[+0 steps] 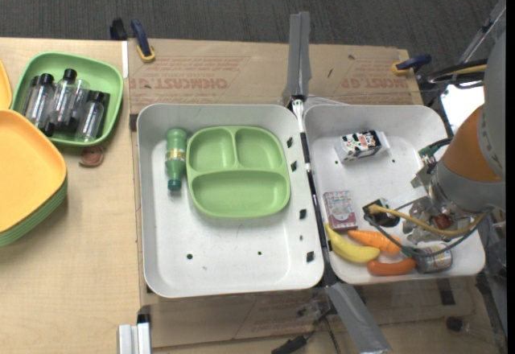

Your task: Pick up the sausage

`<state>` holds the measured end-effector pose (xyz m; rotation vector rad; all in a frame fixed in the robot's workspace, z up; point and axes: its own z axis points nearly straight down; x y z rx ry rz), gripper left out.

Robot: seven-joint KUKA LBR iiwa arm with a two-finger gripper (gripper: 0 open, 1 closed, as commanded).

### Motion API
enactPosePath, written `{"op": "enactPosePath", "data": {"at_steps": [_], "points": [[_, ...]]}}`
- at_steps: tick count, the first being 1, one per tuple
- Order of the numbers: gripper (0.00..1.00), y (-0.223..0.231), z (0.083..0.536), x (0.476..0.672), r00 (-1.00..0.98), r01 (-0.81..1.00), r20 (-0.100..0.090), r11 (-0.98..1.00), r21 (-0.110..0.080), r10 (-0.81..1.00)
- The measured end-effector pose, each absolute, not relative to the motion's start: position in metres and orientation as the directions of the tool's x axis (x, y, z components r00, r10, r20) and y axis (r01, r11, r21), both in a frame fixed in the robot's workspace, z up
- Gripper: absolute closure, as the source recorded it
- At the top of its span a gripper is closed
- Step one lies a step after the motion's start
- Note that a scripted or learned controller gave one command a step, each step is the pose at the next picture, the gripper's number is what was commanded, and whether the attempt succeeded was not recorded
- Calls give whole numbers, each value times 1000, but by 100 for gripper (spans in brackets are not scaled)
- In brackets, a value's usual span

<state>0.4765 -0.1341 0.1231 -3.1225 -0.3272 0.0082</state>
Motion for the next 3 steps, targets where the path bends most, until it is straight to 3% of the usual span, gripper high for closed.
{"op": "enactPosePath", "data": {"at_steps": [1,2,3], "points": [[100,-214,90,476,927,375,-5,-927,-4,375],[100,-220,90,476,811,585,-2,-811,-9,585],[100,-156,89,476,935,353,-6,-935,-5,353]]}}
